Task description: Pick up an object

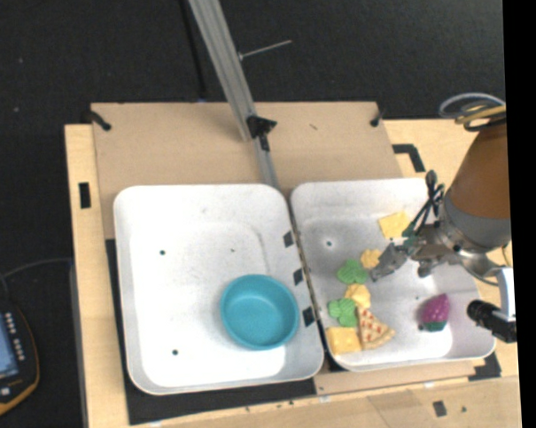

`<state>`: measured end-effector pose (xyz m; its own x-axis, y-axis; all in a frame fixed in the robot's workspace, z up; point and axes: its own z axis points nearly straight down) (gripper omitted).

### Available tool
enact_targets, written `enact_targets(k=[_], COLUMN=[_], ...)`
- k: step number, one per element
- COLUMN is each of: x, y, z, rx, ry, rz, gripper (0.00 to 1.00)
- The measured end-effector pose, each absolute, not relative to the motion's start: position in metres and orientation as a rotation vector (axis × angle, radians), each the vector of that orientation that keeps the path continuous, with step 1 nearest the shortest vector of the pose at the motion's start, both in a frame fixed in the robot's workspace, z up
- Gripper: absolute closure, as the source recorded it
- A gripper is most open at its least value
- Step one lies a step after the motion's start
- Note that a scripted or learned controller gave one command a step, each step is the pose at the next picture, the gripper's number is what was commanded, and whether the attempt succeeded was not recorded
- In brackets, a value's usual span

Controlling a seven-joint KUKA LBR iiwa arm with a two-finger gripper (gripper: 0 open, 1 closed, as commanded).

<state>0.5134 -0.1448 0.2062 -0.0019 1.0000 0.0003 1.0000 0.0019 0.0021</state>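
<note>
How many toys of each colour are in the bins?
Yellow: 4, the square by the gripper, a small bit, a bit, a block
Green: 2
Purple: 1
Pizza slice: 1
Blue bowl: 1
Total: 9

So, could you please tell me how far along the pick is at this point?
Nothing looks lifted yet. The end effector hangs low over the right bin, beside a small yellow piece; I can't tell whether it grips anything. The grasp and lift remain. The blue bowl sits in the left bin.
</note>
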Motion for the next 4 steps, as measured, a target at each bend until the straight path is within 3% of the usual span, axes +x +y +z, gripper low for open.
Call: enact_targets(k=[1, 3, 4], x=[0.513, 0.509, 0.511], y=[-0.145, -0.138, -0.139], z=[0.206, 0.106, 0.104], rx=[2.22, 2.223, 2.222], ry=[2.221, 2.219, 2.218], rz=[0.003, -0.001, 0.005], gripper=[0.0, 0.0, 0.0])
